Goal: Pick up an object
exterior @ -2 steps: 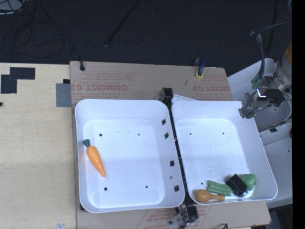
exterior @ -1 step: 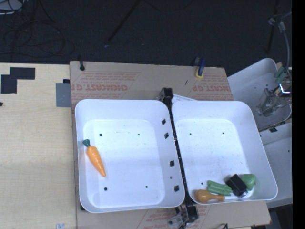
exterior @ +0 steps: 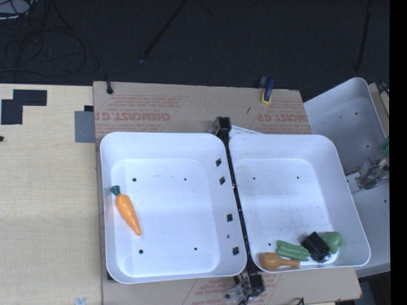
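Two shallow white bins sit side by side on a brown cardboard sheet [exterior: 191,110] printed with red lettering, which lies on the pale wooden desk [exterior: 44,202]. The left bin [exterior: 159,138] holds a single toy carrot [exterior: 128,214], orange with a small green top. It lies near the bin's left wall, its green end pointing up and to the left. The right bin [exterior: 286,142] holds a small cluster in its lower right corner. A black block [exterior: 315,246] rests tilted there, touching a long green piece [exterior: 292,250] on its left and a rounded green piece [exterior: 332,239] on its right. Just below the long green piece lies an orange-yellow pear-shaped item [exterior: 277,262], against the bin's near wall. A dark bar [exterior: 234,196] runs between the two bins where their rims meet. A small blue and yellow clamp [exterior: 267,91] sits at the far edge of the cardboard, and a pale grey panel [exterior: 343,107] stands to the right of the bins. Dark patches [exterior: 25,103] mark the desk at far left. Whether the tool is apart or together cannot be told.
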`<move>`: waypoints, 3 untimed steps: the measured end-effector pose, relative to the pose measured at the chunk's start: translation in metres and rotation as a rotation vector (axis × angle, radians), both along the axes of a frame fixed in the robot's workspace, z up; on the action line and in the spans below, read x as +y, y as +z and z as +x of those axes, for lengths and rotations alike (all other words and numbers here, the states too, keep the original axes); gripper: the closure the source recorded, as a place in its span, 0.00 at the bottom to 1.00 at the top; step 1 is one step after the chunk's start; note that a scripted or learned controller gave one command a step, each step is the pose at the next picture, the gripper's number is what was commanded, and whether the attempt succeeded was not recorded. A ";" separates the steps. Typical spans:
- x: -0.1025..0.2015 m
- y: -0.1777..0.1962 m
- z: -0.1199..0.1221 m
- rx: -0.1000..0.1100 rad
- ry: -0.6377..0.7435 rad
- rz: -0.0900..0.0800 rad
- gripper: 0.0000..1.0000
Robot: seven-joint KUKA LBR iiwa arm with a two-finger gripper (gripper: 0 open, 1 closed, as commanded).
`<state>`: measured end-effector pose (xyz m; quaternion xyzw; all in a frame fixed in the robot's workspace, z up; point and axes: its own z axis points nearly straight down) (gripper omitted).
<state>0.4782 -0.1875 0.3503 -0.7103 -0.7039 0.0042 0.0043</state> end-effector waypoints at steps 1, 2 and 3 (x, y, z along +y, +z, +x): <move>0.010 0.029 -0.002 -0.013 0.010 -0.001 1.00; 0.048 -0.053 0.001 -0.002 0.012 0.004 1.00; 0.027 0.036 -0.002 -0.018 0.009 -0.003 1.00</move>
